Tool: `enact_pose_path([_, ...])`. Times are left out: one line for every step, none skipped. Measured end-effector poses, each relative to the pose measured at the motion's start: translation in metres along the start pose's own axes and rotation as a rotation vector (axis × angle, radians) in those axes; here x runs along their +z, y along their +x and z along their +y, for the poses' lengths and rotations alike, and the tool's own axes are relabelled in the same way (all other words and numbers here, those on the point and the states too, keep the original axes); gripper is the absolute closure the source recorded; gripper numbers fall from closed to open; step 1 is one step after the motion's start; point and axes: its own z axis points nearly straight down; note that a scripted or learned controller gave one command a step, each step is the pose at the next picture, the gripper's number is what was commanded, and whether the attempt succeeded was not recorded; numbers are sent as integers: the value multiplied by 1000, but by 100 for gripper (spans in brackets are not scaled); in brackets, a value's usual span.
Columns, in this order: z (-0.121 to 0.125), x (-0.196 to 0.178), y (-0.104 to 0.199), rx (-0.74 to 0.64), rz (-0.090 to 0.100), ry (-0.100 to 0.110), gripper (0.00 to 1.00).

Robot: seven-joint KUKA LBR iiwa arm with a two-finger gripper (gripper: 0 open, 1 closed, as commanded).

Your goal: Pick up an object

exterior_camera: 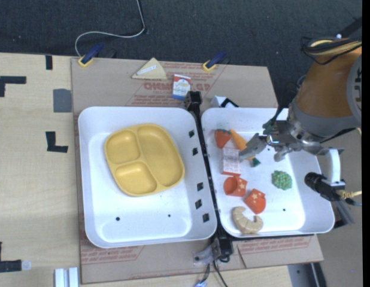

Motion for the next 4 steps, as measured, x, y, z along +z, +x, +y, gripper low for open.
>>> enact_pose_path([83, 47, -15, 0, 0, 1, 0])
enact_pose_path([96, 150, -10, 0, -2, -5, 0])
enact_pose_path([95, 141, -11, -1, -3, -4, 100])
enact_pose_path([81, 52, 47, -1, 0, -1, 100])
